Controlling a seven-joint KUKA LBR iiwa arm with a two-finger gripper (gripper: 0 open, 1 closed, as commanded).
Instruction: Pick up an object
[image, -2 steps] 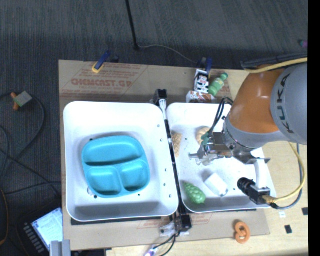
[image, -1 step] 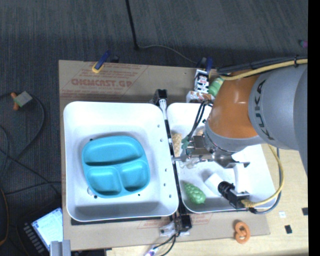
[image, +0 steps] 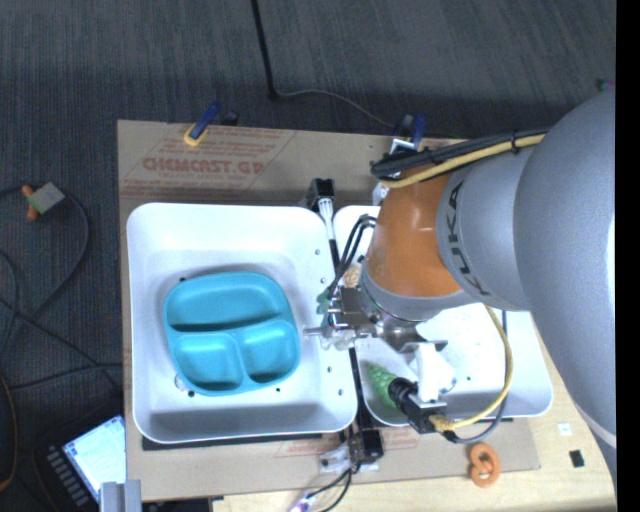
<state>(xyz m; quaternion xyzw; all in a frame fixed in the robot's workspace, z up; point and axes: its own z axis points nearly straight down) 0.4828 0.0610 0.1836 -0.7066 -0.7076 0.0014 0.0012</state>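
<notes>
A blue sectioned plate (image: 231, 330) lies in the left white bin (image: 150, 230). A small green object (image: 381, 379) lies near the front left corner of the right bin (image: 520, 395), partly hidden under the arm. The arm (image: 470, 240), grey with an orange band, hangs over the right bin and covers most of it. Its gripper (image: 350, 325) sits low near the divider between the two bins, just above the green object and right of the plate.
The bins rest on a brown board (image: 200, 165) with blue clamps at the back. A small orange ring (image: 484, 462) lies on the bench in front of the right bin. Cables run over the floor at left.
</notes>
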